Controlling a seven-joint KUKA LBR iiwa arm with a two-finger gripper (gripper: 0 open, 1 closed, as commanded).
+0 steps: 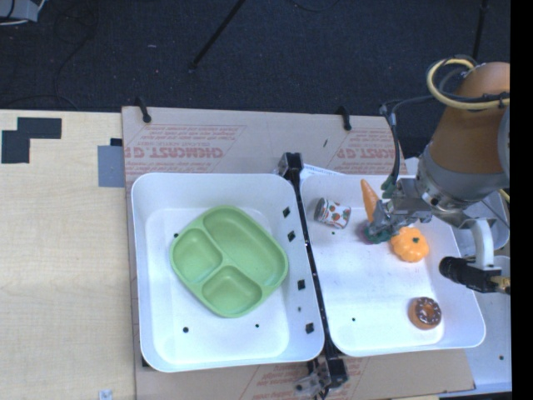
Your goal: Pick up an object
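The gripper [385,223] is low in the right bin [466,340], at the frame's right centre, down on a small dark green thing [372,234]; whether it is spread or closed I cannot tell, and nothing shows plainly gripped.

What could go wrong: the green thing lies just beside an orange ball [410,247] and near a carrot-like cone [369,196]. The gripper may catch two at once, knock the ball rolling, or close on the green thing's edge so it slips out on the lift.

Count: two bins on the desk. The left bin [150,340] holds one green divided plate [229,260]. The right bin holds five things: cone, green thing, ball, one small patterned cup [332,214] on its side, one doughnut [425,312] at lower right.
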